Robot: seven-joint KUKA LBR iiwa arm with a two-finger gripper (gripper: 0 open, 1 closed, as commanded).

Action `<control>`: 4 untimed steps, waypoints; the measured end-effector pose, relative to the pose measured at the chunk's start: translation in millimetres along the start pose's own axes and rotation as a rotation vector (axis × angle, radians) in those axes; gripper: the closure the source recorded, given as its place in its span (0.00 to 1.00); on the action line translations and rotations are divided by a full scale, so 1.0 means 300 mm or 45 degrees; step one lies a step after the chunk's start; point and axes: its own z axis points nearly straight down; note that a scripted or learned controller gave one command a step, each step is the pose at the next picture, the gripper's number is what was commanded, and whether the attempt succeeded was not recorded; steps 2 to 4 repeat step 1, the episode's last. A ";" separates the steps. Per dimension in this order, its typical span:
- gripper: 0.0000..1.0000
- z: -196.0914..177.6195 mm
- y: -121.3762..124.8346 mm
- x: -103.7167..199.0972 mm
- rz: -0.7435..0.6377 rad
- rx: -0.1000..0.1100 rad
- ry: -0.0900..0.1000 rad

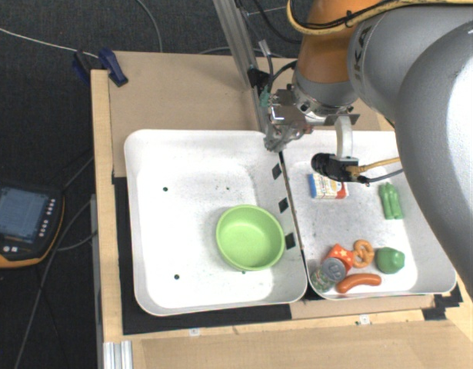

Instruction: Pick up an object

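My gripper [277, 137] hangs over the back end of the divider between the two white bins, with nothing seen in it. In the left bin [155, 167] a light green bowl [250, 237] sits upright towards the front right. The right bin [421, 283] holds a small white carton with red and blue print [328, 188] just right of the gripper. A green pod [390, 201] lies further right. At the front lie an orange piece [340, 253], a pretzel [363, 251], a green pepper [390, 260], a grey round tin [333, 270] and a red sausage [358, 283].
The grey arm with its orange band [336, 14] fills the upper right above the right bin. A metal post [236, 29] rises behind the bins. A teach pendant [21, 221] lies off the bench on the left.
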 end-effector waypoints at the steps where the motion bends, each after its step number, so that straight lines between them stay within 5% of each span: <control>1: 1.00 -0.021 0.089 0.165 0.000 0.000 0.000; 4: 1.00 -0.021 0.089 0.165 0.000 0.000 0.000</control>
